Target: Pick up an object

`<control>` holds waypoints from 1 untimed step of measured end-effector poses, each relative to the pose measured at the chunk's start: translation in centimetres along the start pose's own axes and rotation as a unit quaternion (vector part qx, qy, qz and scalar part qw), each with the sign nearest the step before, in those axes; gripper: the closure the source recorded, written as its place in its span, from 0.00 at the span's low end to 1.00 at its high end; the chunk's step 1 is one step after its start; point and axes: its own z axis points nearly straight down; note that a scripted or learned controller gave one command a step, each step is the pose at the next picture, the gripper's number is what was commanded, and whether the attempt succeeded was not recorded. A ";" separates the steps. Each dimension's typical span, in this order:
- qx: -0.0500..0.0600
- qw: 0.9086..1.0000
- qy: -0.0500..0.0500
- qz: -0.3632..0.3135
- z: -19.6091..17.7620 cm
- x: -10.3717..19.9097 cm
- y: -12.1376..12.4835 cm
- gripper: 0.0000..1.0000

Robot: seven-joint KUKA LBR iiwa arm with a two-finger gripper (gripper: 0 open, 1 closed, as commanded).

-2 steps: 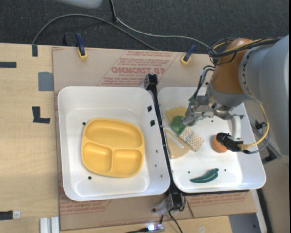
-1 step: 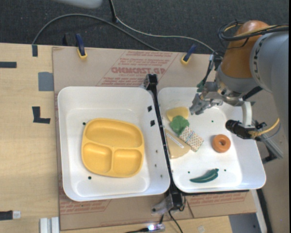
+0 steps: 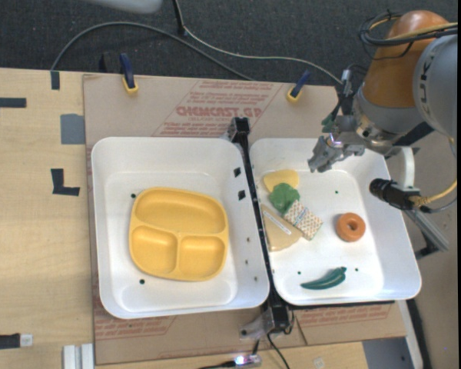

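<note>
green pepper (image 3: 323,279) near front rim | tool (image 3: 320,162) above back floor

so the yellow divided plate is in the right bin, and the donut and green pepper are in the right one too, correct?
Not quite. The camera view shows the yellow divided plate in the left bin. The donut and green pepper do lie in the right bin.

arm (image 3: 415,68) cut off at right edge, claw (image 3: 323,160) too small to read
</note>
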 end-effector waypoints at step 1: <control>0.000 1.000 0.000 0.000 -2.5 0.1 0.1 1.00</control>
